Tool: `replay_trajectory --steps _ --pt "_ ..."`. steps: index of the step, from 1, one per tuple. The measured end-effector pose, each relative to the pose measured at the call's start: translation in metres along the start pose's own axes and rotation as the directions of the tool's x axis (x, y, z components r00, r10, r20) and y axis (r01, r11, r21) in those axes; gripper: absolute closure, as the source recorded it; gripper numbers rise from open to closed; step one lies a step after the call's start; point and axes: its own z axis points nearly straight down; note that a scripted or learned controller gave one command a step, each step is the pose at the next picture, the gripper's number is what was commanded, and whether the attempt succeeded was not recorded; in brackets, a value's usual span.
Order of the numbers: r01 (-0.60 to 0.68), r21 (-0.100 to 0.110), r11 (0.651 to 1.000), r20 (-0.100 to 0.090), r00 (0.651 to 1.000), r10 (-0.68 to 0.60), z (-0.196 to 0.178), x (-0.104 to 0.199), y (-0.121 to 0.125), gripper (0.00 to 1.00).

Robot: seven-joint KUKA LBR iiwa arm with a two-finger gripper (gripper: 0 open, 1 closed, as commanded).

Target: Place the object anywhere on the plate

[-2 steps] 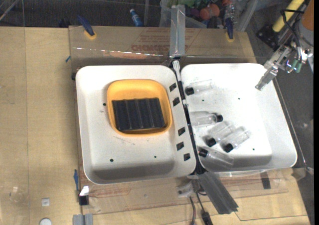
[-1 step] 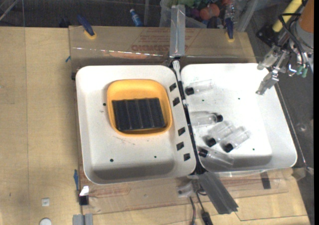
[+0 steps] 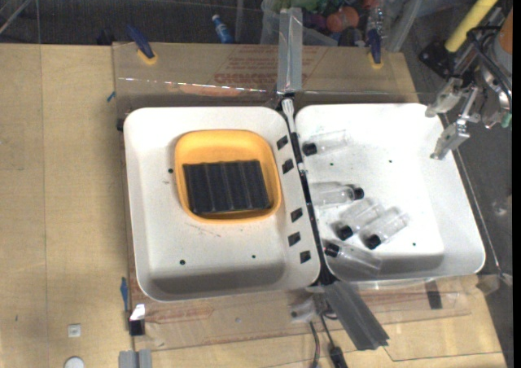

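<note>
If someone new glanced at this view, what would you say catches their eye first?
Likely the orange plate in the left bin, with a dark ribbed block lying on it. Next, the clear black-capped vials scattered in the right bin, and the gripper above that bin's far right corner.

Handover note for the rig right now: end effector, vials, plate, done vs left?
End effector: at the right bin's upper right edge, nothing visibly in it.
Vials: several clear ones with black caps lie in the right bin, one alone near the top left, the rest clustered low by the divider.
Plate: orange, in the left bin, carrying a black ridged insert, no vial on it.
Done: nothing placed.
Left: pick a vial, set it on the plate.
</note>
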Motion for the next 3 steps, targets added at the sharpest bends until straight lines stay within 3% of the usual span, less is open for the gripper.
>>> replay_trajectory --steps 1,2,3 --pt "0.194 0.001 0.981 0.006 0.981 -0.194 -0.016 -0.008 0.003 0.00" --pt "0.295 0.001 0.955 0.003 0.955 -0.295 -0.015 -0.007 0.004 0.00" --pt "0.453 0.002 0.891 0.005 0.891 -0.453 -0.001 -0.015 0.006 0.00"
